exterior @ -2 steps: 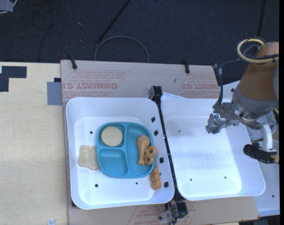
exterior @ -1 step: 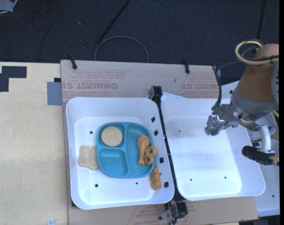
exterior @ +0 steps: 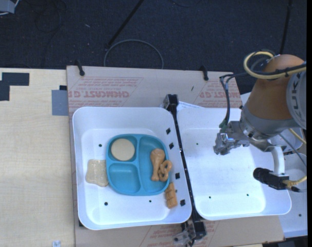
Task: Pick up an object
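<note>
A blue divided tray (exterior: 126, 181) lies in the left bin (exterior: 89, 122). A round tan cookie (exterior: 122, 149) rests in its upper left compartment, and a brown pretzel-shaped piece (exterior: 159, 164) lies in its right compartment. A pale bread slice (exterior: 97, 173) sits on the bin floor left of the tray. A small orange-brown piece (exterior: 170, 195) lies by the tray's lower right corner. My gripper (exterior: 221, 144) hangs over the right bin (exterior: 233, 199), near its upper middle, well away from all these objects.
The arm's orange and grey body (exterior: 272, 96) covers the right bin's upper right corner. A black cable end (exterior: 269, 178) hangs over the right bin's right side. A black divider clamp (exterior: 177, 153) runs between the bins. Cardboard lies under both.
</note>
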`<action>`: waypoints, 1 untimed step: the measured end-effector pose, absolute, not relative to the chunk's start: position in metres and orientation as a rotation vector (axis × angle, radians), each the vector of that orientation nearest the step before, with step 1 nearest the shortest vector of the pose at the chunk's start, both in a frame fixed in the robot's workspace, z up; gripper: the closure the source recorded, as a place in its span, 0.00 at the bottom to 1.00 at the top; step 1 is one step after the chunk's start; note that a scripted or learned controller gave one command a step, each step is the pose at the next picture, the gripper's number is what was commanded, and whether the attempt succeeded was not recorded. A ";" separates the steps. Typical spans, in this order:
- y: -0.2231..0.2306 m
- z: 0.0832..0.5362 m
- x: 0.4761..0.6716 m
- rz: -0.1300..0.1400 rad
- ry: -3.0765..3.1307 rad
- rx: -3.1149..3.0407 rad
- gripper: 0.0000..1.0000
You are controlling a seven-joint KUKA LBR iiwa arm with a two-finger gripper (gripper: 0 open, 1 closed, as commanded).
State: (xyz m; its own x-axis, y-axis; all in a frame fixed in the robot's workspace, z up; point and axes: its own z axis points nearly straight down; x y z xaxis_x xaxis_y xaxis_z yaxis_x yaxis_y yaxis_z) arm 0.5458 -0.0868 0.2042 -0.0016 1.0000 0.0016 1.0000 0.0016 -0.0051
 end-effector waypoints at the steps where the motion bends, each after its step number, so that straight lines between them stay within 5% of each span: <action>1: -0.040 0.218 0.531 0.001 -2.222 -2.214 1.00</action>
State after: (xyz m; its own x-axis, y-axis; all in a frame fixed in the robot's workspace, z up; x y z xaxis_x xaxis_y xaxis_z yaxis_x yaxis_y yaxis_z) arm 0.5313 -0.0396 0.2178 -0.0035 1.0000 0.0030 1.0000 0.0035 -0.0041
